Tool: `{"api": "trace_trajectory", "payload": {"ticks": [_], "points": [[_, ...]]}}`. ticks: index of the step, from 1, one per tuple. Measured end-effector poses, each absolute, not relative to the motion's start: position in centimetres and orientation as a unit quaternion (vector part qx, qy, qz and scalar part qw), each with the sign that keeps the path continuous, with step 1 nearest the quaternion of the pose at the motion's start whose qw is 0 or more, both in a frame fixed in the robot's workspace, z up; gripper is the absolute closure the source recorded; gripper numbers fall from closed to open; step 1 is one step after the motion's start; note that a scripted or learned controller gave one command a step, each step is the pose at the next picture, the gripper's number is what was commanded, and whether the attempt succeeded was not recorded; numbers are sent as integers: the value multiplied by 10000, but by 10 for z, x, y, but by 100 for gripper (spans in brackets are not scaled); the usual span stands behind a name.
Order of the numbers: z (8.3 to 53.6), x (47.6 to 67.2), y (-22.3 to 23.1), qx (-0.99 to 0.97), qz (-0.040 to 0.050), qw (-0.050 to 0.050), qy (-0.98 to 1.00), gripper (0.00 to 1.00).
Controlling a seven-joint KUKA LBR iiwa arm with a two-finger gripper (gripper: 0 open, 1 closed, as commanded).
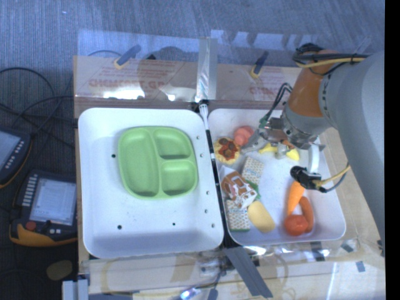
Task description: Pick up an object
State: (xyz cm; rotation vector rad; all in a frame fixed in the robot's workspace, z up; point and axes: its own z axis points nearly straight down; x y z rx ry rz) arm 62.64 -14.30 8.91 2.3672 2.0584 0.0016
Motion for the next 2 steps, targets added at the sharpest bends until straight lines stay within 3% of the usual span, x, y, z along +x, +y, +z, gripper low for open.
{"api": "trace_trajectory", "payload": {"ticks": [1, 2], "points": [[89, 631, -107, 7865, -94, -16, 6175, 0], [88, 654, -111, 7593, -281, -230, 6498, 0]]}}
